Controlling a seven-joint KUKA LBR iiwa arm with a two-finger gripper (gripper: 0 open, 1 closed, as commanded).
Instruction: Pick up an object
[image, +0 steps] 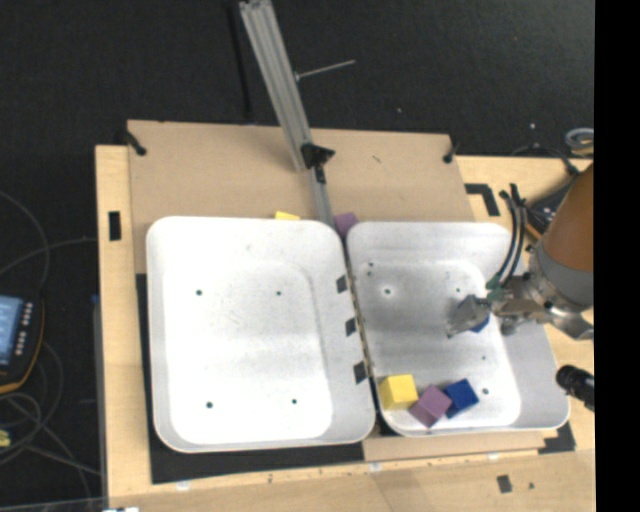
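In the right bin (420, 250), near its front edge, three cubes lie close together: a yellow one (398, 390), a purple one (431, 405) and a blue one (460, 395). My gripper (468, 317) hangs low over the right half of this bin, well behind the cubes. A small patch of blue (482, 323) shows right at the gripper's tip, and I cannot make out whether it is held or just lies beneath. The orange band of the arm (572, 235) rises at the right.
The left bin (240, 330) stands beside the right one. Behind the bins' back rims, a yellow block (287, 215) and a purple block (345, 222) lie on the bench. A slanted metal rail (285, 90) runs down to the gap between the bins.
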